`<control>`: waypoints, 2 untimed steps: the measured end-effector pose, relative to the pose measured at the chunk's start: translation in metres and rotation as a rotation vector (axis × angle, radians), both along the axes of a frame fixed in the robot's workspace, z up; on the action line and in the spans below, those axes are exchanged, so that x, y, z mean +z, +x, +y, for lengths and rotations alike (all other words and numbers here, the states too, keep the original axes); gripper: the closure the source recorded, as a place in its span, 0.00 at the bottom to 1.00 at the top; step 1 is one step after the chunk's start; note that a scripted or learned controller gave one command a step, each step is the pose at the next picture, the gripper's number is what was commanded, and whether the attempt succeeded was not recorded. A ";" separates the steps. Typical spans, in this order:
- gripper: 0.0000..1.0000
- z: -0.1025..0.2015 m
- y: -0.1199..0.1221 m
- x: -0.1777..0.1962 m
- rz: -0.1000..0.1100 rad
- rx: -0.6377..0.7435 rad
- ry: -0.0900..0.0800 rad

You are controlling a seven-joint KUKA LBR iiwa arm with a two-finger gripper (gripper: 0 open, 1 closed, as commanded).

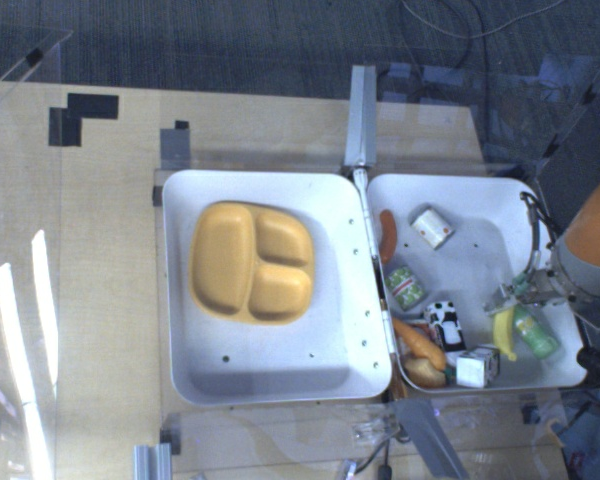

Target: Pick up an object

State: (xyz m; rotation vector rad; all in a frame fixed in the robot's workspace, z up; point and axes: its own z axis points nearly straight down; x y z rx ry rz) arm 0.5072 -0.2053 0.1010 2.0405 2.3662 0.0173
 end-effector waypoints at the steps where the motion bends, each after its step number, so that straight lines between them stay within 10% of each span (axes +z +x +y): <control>1: 1.00 0.000 0.002 0.011 -0.006 0.001 -0.001; 2: 1.00 0.033 0.063 0.115 0.012 -0.020 0.000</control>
